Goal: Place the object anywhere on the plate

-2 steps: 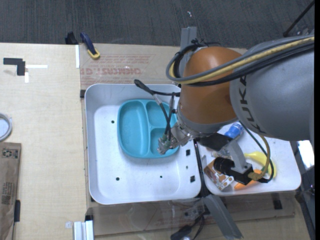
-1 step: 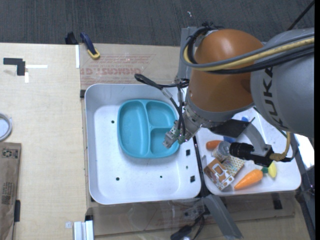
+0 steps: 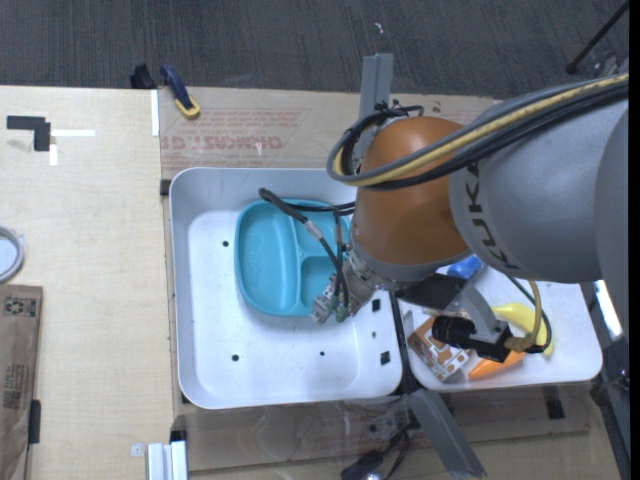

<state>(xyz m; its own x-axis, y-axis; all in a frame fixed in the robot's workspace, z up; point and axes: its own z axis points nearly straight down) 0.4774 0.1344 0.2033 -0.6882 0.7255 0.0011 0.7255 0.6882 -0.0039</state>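
Observation:
A teal divided plate lies in the left white bin, toward its back right. My gripper hangs over the plate's near right edge, under the orange wrist band, with cables trailing across the plate. The arm hides the gripper's tip, so I cannot make out anything held there. In the right bin lie a yellow object, an orange object, a brown and white patterned object and a blue object, all partly covered by the arm.
The grey arm spans the right bin and the divide between the bins. A blue and yellow clamp lies on the bench behind the left bin. A tape roll sits at the far left edge.

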